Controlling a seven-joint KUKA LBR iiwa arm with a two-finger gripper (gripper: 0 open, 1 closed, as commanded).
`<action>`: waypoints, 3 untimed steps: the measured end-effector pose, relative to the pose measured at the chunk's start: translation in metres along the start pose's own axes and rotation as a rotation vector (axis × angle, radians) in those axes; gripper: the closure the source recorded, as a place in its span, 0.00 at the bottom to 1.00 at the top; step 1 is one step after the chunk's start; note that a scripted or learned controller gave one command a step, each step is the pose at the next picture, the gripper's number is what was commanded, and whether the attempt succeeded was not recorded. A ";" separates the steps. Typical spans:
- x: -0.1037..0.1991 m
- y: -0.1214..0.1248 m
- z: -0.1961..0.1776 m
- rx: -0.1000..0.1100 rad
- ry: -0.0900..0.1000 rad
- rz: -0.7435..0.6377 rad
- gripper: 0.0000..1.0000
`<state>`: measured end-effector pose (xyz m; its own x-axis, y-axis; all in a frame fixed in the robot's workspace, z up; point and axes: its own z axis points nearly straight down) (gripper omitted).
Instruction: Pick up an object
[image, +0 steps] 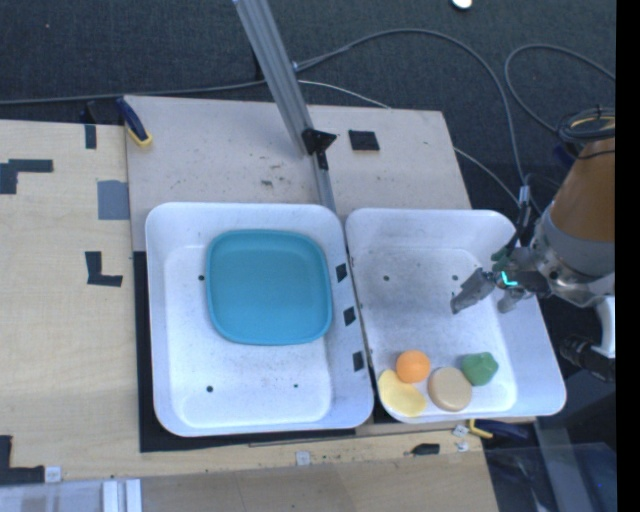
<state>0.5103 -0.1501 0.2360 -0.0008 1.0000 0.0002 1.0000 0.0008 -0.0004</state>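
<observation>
From my remote view, the gripper (487, 291) hung over the right bin (400, 240), near its right wall, with the arm (585, 215) coming in from the right. The two fingers were spread apart, with nothing between them. I read it as still in the approach step: no contact, no grasp.

Candidate objects all sat bunched in the right bin's near corner: an orange ball (412, 366), a yellow piece (399, 396) just below it, a tan round piece (450, 389) and a green piece (481, 368). They were touching or nearly touching each other. The gripper stood apart from that cluster, further up the bin.

The left bin (175, 300) held a blue plate (269, 286), flat, roughly centred toward the far side.

My judgement: the next move needed a shift toward the near corner, then a descent onto one item. The green piece looked the closest and the most exposed on its outer side. The tight packing and the bin wall were the risk, since a finger could land on a neighbour or push the cluster instead of straddling one object.
</observation>
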 end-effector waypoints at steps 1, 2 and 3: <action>0.000 0.000 0.000 0.000 0.000 0.000 0.00; 0.002 0.006 0.045 0.004 0.001 0.000 0.00; -0.001 0.007 0.108 0.006 0.001 0.001 0.00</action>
<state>0.5168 -0.1509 0.1283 -0.0002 1.0000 0.0012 1.0000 0.0002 -0.0065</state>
